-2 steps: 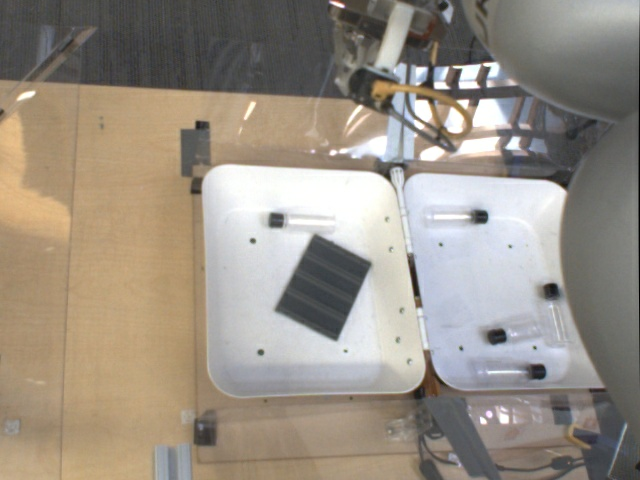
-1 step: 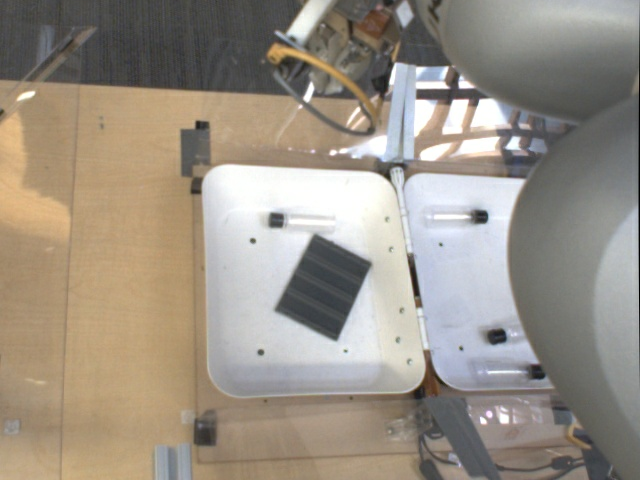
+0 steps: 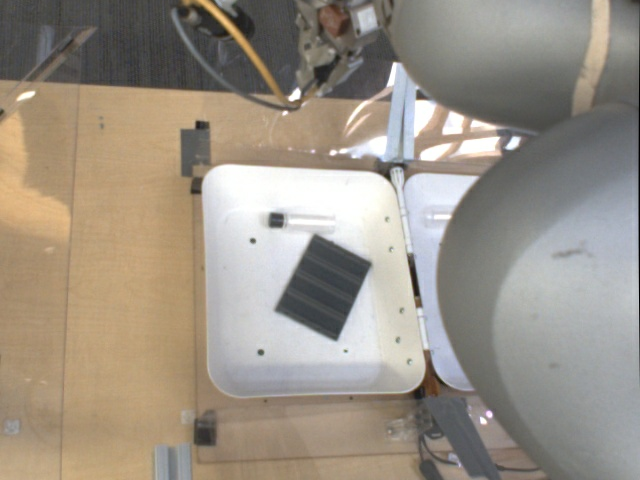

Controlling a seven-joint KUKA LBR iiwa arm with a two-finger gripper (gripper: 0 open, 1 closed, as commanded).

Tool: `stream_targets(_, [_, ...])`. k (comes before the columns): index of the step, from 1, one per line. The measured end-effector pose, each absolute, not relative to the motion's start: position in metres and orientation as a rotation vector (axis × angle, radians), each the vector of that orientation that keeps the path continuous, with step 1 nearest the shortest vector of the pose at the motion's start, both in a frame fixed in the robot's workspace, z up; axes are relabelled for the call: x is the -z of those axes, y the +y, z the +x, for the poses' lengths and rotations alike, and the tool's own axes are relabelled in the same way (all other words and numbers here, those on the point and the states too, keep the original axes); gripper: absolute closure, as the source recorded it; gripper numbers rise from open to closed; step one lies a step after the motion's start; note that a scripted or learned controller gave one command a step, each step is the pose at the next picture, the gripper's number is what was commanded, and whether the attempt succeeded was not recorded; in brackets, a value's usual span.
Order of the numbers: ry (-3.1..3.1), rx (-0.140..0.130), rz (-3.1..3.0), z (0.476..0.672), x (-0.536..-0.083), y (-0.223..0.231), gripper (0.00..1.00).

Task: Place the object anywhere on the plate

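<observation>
Clear tube [image 3: 300,220] lies crosswise just above the plate [image 3: 323,287], well below the claw [image 3: 318,68]; claw's grip, can't tell.

Two shallow white plastic bins sit side by side on the wooden bench: the left bin [image 3: 225,358] in full view, the right bin [image 3: 438,228] largely covered by the grey arm. The left bin holds two things. One is a dark grey ribbed rectangular plate [image 3: 323,287], lying near the bin's middle. One is a clear tube with a black cap [image 3: 299,221], lying toward the bin's far edge.
</observation>
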State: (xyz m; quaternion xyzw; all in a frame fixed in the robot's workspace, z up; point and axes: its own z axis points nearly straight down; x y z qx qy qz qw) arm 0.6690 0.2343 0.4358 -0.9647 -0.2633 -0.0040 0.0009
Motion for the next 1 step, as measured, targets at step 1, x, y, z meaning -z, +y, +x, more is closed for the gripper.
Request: stream_targets(1, [-0.827, 0.011, -3.03, 0.6689, -0.4354, 0.2345, 0.0])
